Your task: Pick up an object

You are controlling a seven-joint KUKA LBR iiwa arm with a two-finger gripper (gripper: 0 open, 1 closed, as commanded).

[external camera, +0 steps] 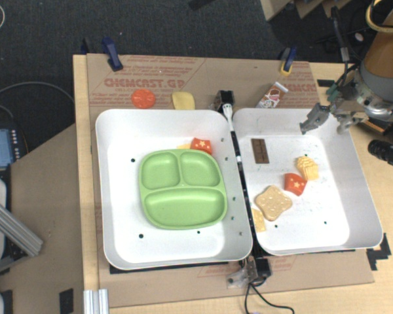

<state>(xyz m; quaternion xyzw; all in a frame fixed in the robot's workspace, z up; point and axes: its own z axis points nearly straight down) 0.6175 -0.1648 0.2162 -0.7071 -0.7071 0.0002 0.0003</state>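
Tool [327, 115] over right bin's [354, 175] top edge — grip state unclear, brown bar [260, 151] lengthwise top-to-bottom.

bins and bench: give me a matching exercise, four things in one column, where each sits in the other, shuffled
Things:
1. green divided plate
2. brown bar
3. orange disc
4. toast slice

Places:
A. on the cardboard behind the left bin
B. right bin, near its front left
C. middle of the left bin
D. right bin, near its back left

Pairs: 1-C, 2-D, 3-A, 4-B
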